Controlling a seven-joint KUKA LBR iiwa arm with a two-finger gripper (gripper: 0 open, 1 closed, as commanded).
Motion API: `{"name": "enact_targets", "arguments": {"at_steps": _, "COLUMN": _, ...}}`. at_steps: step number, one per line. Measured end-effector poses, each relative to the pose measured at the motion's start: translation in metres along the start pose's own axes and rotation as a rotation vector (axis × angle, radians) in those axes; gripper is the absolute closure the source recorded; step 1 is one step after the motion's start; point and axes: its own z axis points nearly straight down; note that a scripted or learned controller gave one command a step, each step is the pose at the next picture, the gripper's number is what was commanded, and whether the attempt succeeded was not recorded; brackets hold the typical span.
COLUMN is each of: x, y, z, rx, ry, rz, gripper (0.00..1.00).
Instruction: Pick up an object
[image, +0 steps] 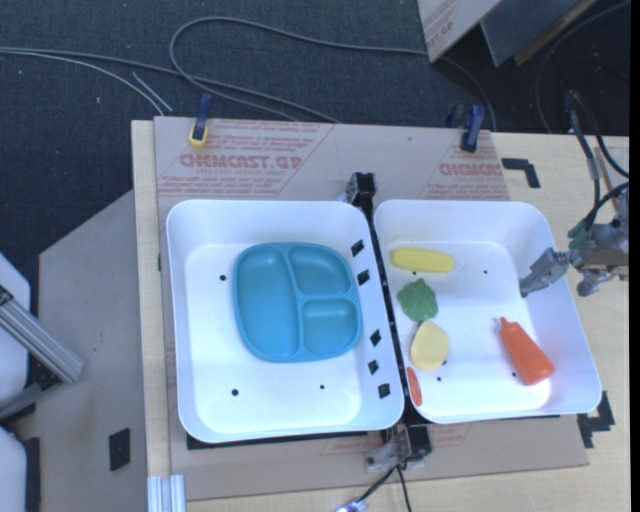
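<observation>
Five small items sit in the right bin (560, 300), and any of them would satisfy the task: a yellow corn cob (422, 262) near the back by the divider, a green leafy piece (417, 299) just below it, a pale yellow pear-shaped fruit (430, 346) below that, a small red piece (413, 386) tight against the divider at the front, and an orange bottle (524, 354) lying on its side toward the right wall. The left bin (190, 300) holds a blue compartment tray (296, 300). My gripper (562, 270) hovers over the right bin's right rim, above and a little behind the orange bottle; one finger points in toward the bin, but I cannot tell from this angle whether the jaws are spread or closed, and nothing shows between them.

I judge all of these to be light plastic toy food, stiff and smooth, so likely to slip or roll under a glancing pinch. My pick would be the orange bottle: it lies nearest and apart from the others. I would close across its wider body, not the narrow cap end, with the jaws set square to its long axis. The red piece is the worst choice, being jammed at the wall.
</observation>
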Motion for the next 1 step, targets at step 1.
{"name": "enact_targets", "arguments": {"at_steps": 1, "x": 0.0003, "y": 0.002, "z": -0.0053, "rx": -0.011, "ry": -0.003, "rz": -0.003, "gripper": 0.0}}
